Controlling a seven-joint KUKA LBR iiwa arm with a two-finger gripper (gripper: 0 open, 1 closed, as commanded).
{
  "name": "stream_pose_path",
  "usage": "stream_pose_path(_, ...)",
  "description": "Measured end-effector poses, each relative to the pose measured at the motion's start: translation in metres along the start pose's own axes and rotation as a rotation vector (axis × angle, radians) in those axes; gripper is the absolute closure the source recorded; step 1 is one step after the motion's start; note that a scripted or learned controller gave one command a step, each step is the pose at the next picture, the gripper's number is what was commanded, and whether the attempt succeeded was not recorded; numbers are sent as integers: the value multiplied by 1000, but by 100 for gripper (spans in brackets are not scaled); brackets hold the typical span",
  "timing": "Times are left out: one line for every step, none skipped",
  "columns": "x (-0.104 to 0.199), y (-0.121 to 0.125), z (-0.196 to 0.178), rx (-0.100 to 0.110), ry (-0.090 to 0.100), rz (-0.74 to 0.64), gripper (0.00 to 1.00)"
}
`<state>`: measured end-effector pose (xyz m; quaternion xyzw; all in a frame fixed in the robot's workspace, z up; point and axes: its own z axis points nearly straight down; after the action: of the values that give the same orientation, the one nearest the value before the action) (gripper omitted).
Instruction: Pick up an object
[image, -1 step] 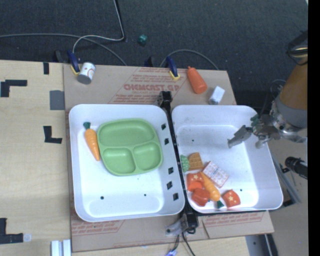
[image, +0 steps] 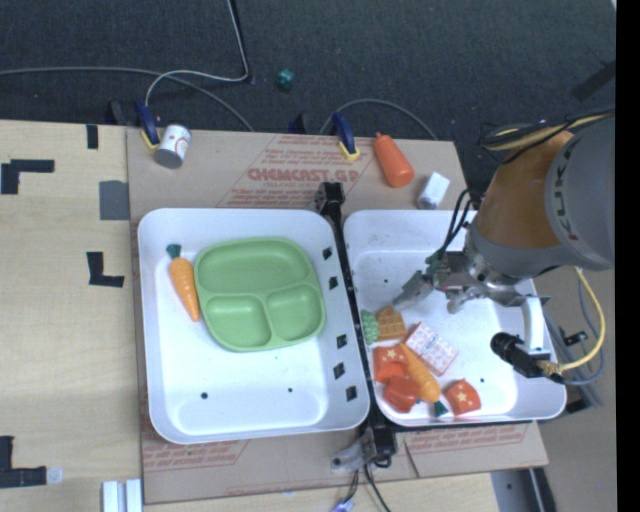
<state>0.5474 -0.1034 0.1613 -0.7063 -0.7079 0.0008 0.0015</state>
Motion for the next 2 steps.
stream_pose_path(6, 10, 46, 0, -1, 2, 0)
stream_pose_path(81, -24, -23, -3, -1, 1, 0)
